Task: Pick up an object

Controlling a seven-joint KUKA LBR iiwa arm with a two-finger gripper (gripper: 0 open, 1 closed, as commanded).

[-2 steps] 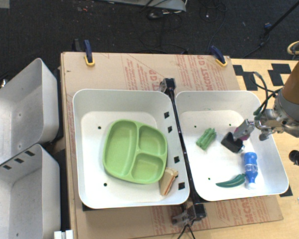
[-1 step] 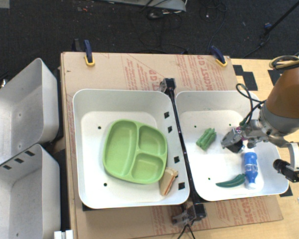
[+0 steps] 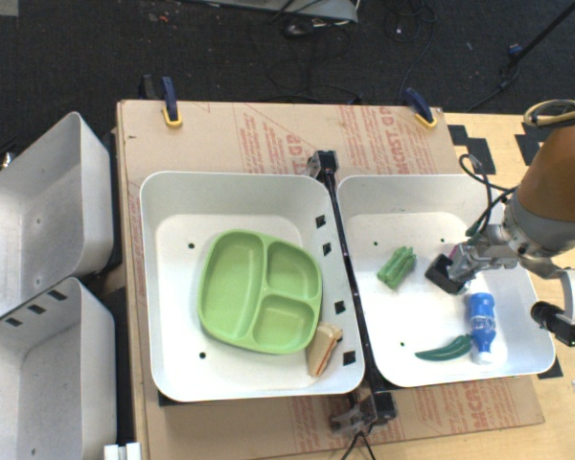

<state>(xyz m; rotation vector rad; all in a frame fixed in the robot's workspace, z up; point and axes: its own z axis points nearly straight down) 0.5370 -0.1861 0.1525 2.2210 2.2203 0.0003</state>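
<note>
In the right bin lie a ridged green block, a blue and white bottle and a dark green curved pepper. My gripper hangs low over the right bin, just right of the green block and above the bottle's top end. Its dark fingers point left and down, and nothing shows between them. The left bin holds a light green divided plate and a tan sandwich-like piece at its front right corner.
The bins sit side by side on a cardboard-covered bench with clamps at the back. Two further white bins stand off the bench at the left. The arm's orange band fills the right edge.
</note>
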